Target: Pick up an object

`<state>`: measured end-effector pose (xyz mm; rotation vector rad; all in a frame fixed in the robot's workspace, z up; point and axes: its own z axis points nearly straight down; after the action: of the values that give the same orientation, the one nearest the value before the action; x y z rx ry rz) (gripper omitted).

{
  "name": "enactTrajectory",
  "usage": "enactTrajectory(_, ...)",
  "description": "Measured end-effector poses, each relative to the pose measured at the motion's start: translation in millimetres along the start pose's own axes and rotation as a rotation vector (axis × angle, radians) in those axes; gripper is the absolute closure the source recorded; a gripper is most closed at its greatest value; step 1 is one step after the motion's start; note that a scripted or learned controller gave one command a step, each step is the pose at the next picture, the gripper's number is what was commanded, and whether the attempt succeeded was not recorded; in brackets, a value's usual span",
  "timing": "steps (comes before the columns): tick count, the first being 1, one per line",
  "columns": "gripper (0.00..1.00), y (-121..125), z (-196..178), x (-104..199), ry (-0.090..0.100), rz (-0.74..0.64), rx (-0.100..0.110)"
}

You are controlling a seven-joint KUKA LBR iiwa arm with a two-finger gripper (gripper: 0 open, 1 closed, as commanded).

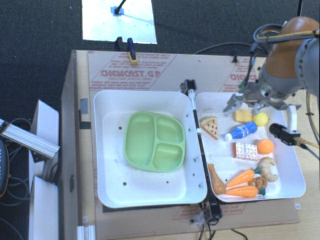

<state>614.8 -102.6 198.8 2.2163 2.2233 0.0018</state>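
Bench: L bin [107, 134] w/ green plate [154, 141], R bin [295, 176] toy food.

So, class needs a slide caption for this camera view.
KUKA arm's gripper hovers over right bin of toy food; green divided plate sits in left bin.

- Two white bins – the left bin [107, 149] and the right bin [295, 176]
- One green divided plate [154, 141]
- Two carrots [241, 177]
- One blue bottle [241, 131]
- One pizza slice [209, 127]
- One orange [265, 146]
- One lemon [260, 118]
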Motion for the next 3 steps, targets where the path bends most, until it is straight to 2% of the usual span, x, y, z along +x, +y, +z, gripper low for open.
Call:
enactTrajectory(1, 0.0, -15.1, 88.6, -24.1, -0.004, -0.001, -0.012)
enactTrajectory(2, 0.0, -30.5, 102.2, -11.7, -0.017, 0.003, -0.031)
enactTrajectory(3, 0.0, -50.9, 114.1, -16.9, 0.0, 0.002, 0.001)
